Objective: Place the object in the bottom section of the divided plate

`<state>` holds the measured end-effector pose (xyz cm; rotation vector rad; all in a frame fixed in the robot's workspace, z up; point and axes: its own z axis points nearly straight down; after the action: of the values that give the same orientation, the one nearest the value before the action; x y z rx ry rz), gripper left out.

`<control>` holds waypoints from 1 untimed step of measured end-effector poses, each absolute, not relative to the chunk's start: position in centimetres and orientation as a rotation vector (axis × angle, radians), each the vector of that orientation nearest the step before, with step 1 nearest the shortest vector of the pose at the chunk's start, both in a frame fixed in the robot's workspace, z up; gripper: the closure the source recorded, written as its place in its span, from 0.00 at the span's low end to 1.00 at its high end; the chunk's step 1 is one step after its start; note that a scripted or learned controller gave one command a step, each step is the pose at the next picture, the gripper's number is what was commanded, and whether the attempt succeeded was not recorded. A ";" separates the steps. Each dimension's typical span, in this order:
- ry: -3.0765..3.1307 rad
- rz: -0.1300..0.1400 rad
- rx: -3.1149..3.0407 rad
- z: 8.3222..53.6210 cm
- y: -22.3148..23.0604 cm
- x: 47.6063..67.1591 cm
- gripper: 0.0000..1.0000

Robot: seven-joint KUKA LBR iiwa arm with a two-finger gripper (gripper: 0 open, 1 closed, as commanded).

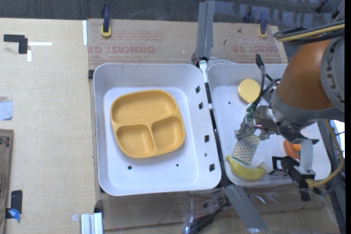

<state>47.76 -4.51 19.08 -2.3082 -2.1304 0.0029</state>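
Two shallow white bins stand side by side in the middle of the frame, on a light wooden bench. In the left bin (104, 134) lies a yellow divided plate (147, 123), a little tilted, with one large section toward the upper side of the frame and two smaller sections toward the lower side; all three sections show only their bare yellow surface. The right bin (222, 97) holds several small objects. A round pale yellow piece (248, 90) lies in its upper part. A banana (246, 171) lies near its lower edge, and just above it, touching or partly over it, there is a flat checkered piece (246, 149) with a grey and yellow pattern. Something orange (291, 147) shows at the right, partly hidden by the arm. The grey arm with its orange band comes in from the right side of the frame, and the gripper (245, 132) hangs low over the right bin, directly above the checkered piece. Whether the jaws are open, closed or gripping something I cannot tell, because that part is too small and crowded with dark metal parts
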 end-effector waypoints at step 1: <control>-2.353 0.005 -2.081 19.5 2.1 52.4 1.00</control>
<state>52.40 2.09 19.51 -2.0811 -2.3526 0.0053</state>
